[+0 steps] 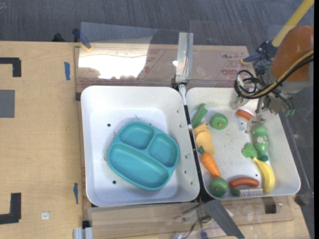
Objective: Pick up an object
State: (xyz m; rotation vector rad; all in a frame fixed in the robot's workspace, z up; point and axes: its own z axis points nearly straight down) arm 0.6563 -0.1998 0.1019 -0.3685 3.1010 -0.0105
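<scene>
The right bin [291, 156] holds several toy foods. Among them are a green apple [218, 121], a green pepper [199, 115], a yellow piece [204, 141], a carrot [210, 164] and a small orange piece [244, 114]. A green and white piece [259, 139] lies above a banana [264, 174]. A red sausage [243, 182] and a round green fruit [218, 185] sit near the front rim. My gripper [264, 108] hangs low over the bin's far right part, just right of the orange piece and above the green and white piece. Cables and the wrist hide its tip.
The left bin [94, 108] holds a teal divided plate [144, 155]. A ridge where the two bins meet [189, 133] runs between them. A clear panel [149, 54] stands behind the bins. The grey and orange arm [294, 51] comes in from the upper right.
</scene>
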